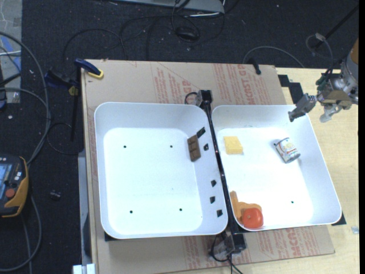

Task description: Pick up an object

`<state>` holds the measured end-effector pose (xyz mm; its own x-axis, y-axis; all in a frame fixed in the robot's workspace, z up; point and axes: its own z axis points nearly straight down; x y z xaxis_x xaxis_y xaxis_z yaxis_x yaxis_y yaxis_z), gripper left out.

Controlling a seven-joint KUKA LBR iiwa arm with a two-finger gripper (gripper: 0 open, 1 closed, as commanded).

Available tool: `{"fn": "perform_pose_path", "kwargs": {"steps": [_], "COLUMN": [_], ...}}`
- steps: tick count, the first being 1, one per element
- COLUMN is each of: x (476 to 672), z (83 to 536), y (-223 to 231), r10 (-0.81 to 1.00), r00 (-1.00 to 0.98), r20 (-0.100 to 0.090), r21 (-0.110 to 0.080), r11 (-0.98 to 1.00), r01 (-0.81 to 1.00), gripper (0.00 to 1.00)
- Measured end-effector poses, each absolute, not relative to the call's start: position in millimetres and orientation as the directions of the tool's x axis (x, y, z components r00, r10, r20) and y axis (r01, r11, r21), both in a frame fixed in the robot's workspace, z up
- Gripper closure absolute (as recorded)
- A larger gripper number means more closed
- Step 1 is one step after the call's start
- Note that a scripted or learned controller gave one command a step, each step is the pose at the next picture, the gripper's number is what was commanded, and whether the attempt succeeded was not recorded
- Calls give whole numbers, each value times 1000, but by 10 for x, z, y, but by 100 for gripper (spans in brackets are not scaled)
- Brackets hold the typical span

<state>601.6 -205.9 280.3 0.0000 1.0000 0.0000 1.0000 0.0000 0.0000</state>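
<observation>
The right bin (319, 170) holds a yellow block (233, 145) near its far left, a small silver can (287, 150) lying on its side, and a red ball on an orange piece (251, 214) in the near left corner. A brown bar (194, 148) lies against the right wall of the left bin (114, 170). My gripper (313, 111) hovers over the far right corner of the right bin, up and to the right of the can. It is open, with nothing between its fingers.
The two bins meet at a black divider strip (215, 164) with small clips. They rest on a cardboard sheet (171, 79). Cables run across the dark floor behind, and a yellow-and-blue clamp (89, 68) sits at the sheet's far left corner.
</observation>
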Motion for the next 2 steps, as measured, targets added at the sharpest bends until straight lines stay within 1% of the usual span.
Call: {"fn": "perform_pose_path", "kwargs": {"steps": [1, 2], "x": [5850, 5777], "z": [3023, 3285], "y": [-2025, -1905], "r10": [1000, 1000], "r00": [0, -1], "r20": [0, 0], "r21": [2, 2], "r11": [0, 1], "r01": [1000, 1000], "gripper": [0, 0]}}
